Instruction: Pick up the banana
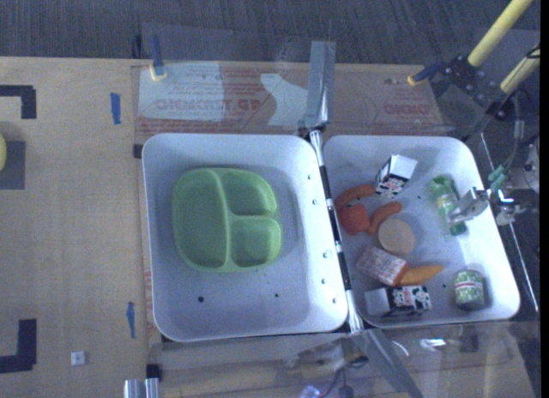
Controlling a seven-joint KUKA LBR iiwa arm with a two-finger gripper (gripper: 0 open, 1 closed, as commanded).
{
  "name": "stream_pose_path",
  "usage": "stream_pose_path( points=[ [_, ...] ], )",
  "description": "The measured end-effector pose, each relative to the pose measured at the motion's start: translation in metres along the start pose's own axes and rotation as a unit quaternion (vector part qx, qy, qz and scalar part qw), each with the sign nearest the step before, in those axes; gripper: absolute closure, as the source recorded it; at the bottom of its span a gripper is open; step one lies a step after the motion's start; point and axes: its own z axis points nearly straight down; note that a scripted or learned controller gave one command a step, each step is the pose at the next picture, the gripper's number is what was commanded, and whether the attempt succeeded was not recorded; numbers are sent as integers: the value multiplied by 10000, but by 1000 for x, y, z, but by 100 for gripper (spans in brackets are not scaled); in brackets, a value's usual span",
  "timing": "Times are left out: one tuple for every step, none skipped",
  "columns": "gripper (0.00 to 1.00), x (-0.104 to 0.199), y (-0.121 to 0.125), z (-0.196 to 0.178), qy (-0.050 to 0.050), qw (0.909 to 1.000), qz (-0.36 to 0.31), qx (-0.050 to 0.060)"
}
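Observation:
My gripper (471,206) hangs low over the right side of the right bin (429,149), close beside a green bottle (443,197). It looks small and grey, and nothing can be seen held in it. An elongated orange-yellow piece (420,274) lies near the front of that bin, well left of and nearer than the gripper. Whether it is the banana I cannot tell.
The right bin also holds two small milk cartons (395,173) (403,299), red-orange toy foods (353,206), a tan round disc (396,237), a pink packet (380,264) and a green can (468,289). A green divided plate (226,218) lies in the left bin (240,302).

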Motion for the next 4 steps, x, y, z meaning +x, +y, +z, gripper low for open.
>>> stream_pose_path(
  points=[
    [0,19,-16,110,-8,9825,-1864,-17],
    [0,78,21,131,-14,9920,-1265,-28],
    [0,169,-19,61,-6,9919,1268,-7],
    [0,143,47,60,-13,10000,55,-20]
  ],
)
